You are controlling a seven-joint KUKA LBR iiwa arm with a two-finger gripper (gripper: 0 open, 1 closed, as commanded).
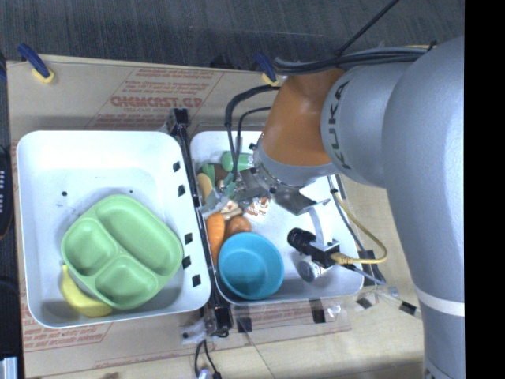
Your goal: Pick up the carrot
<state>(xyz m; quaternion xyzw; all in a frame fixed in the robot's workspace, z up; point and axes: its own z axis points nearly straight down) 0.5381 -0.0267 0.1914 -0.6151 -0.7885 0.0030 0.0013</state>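
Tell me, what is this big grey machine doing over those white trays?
A robot arm is reaching into the right bin to pick up the carrot. The carrot lies against the bin's left wall, beside a blue bowl, not yet lifted. Its gripper is just above it. The left bin holds a green divided plate.

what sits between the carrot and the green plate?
In the camera view: the adjoining walls of the two bins, black clips on them. The carrot lies against the right bin's left wall; the green plate sits in the left bin.
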